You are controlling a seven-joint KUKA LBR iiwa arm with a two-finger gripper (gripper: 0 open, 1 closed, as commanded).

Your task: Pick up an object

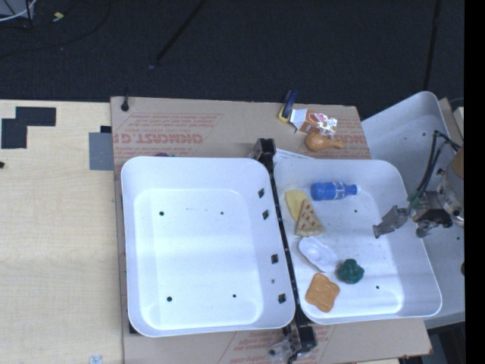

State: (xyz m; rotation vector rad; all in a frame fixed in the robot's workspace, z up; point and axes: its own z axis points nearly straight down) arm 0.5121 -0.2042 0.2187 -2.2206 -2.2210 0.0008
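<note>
Objects lie in the right bin (413, 203): a blue bottle (332, 191) far, a yellow wedge (295, 202) touching a pizza slice (308, 219), a white piece (317, 253), a green lump (350, 271) and an orange toast (322, 292) near. The left bin (136, 226) sits just beside it. The hand (390, 223) hangs at the right side of the right bin, apart from every object; I cannot tell if it is released or clenched. Nothing is grasped yet. To do this well, I would choose the bottle or the lump, since each has bare floor around it, and come straight down over its middle. The wedge and slice crowd each other, so a grip there may slip. Off the bin, far on the surface, lie an orange toy (323, 142) and a packet (318, 120).
</note>
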